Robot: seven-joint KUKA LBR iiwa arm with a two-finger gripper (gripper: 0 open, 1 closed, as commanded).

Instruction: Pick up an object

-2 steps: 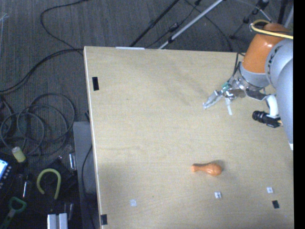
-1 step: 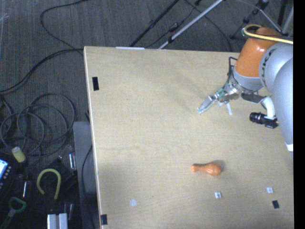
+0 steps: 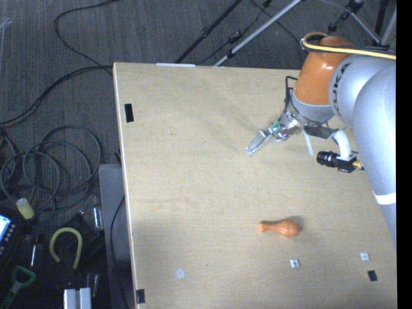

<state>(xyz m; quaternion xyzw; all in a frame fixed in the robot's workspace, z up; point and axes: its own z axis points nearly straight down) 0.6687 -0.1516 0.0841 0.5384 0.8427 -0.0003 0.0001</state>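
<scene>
An orange, pear-shaped object [image 3: 281, 228] lies on its side on the tan bench surface [image 3: 193, 192], its narrow end pointing left. My gripper [image 3: 252, 149] hangs above the surface at the upper right, pointing down and left. It is well apart from the orange object, which lies below it and slightly to the right in the view. Nothing shows between the gripper's tips. The grey arm with its orange band [image 3: 318, 76] enters from the right edge.
The tan surface ends at a left edge [image 3: 122, 172] and a far edge [image 3: 206, 65]. Beyond lie dark carpet, coiled cables [image 3: 51, 159], a green hook-shaped tool [image 3: 64, 243] and tripod legs [image 3: 270, 18]. Small markers [image 3: 294, 262] dot the near right of the surface.
</scene>
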